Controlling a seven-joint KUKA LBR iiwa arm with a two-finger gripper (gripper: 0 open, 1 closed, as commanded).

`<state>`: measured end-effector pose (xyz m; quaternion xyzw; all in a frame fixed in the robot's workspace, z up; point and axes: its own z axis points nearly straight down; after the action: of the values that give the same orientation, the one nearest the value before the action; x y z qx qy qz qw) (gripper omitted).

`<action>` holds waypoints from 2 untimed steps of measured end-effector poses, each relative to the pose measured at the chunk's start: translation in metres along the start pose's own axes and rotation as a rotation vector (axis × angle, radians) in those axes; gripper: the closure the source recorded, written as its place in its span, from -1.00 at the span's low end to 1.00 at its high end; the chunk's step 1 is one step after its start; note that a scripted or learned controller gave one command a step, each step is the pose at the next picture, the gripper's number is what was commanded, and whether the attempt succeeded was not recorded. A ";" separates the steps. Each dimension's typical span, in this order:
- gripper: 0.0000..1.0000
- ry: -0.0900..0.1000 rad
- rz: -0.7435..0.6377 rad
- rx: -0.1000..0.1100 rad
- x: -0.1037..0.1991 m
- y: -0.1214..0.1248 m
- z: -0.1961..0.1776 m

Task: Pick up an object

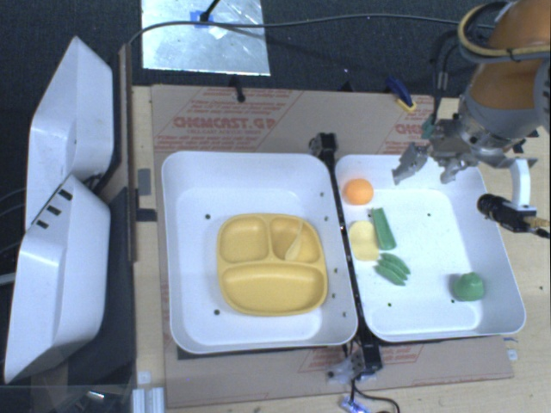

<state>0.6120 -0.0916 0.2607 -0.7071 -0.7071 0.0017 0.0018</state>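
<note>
In the camera view, the right bin (pixel 495 256) is taken as the landmark. Inside it, four loose things are laid apart from each other, probably so that each can be grasped alone: an orange ball (pixel 357 191) near its upper left corner, a pale yellow piece (pixel 362 241) below the ball, a green stick (pixel 382 229) resting against that piece, and a green pod (pixel 393 269) just below them. A green round thing (pixel 468 286) is seen near the bin's lower right corner, well apart from the others. Any of these can be the object to pick.

The gripper (pixel 428 163) is held above the upper edge of the right bin, its two fingers spread wide with nothing between them. It is judged that the grasp is not yet begun.

To the left of the right bin, the left bin (pixel 189 231) holds a yellow divided tray (pixel 271 263). On the cardboard sheet (pixel 284 119) behind both bins, the red word "CHEMCAST" can be read; the smaller print is too small to tell.
</note>
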 end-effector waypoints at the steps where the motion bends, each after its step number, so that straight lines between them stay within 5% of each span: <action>1: -1.00 0.000 0.000 -0.006 0.000 0.001 -0.003; 2: -1.00 0.000 0.000 -0.001 0.002 0.001 0.059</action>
<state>0.6128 -0.0897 0.2015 -0.7070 -0.7072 0.0014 0.0016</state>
